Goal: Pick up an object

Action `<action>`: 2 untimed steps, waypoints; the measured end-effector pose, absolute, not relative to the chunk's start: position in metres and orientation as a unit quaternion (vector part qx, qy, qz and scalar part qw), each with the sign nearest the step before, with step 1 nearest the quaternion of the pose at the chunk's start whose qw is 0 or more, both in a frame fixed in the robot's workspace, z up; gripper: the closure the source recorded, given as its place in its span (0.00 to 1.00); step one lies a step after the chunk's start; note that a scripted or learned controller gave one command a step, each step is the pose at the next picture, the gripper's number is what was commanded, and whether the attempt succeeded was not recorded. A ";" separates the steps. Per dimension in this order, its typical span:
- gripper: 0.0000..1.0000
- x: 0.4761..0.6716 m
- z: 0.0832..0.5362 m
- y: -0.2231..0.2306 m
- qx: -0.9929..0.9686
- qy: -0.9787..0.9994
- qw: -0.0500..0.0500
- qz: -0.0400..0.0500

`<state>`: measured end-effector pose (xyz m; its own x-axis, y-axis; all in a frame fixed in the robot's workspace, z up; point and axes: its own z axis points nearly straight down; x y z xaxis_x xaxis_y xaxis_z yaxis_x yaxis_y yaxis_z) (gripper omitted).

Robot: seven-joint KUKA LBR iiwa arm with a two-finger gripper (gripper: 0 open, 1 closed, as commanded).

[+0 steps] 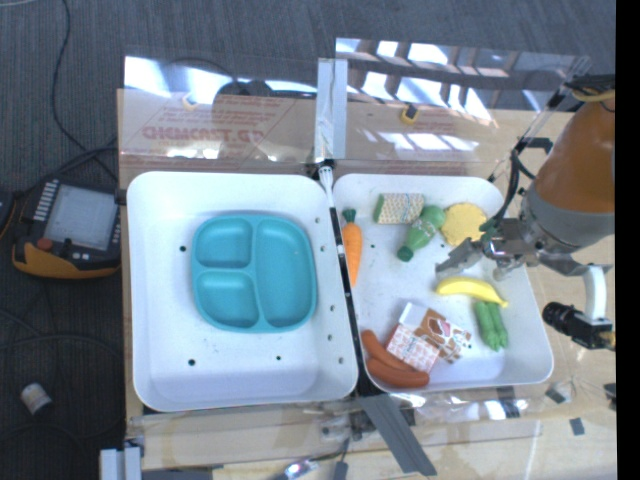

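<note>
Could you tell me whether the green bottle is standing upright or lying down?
Lying down: the green bottle rests on its side on the right bin floor, cap toward the carrot.

Your only lettering is on the clear panel (pixel 215 133) standing at the far side of the left bin (pixel 150 298): a line of reddish capitals seen mirrored through it, too smeared by glare for you to read. The small packet (pixel 428 336) in the right bin (pixel 520 363) carries print too small to make out.
</note>
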<state>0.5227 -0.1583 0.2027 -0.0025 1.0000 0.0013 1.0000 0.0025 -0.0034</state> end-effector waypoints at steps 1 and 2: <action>0.00 0.535 0.091 -0.174 -0.700 -0.714 -0.003 -0.002; 0.00 0.618 0.089 -0.201 -0.712 -0.702 -0.004 -0.004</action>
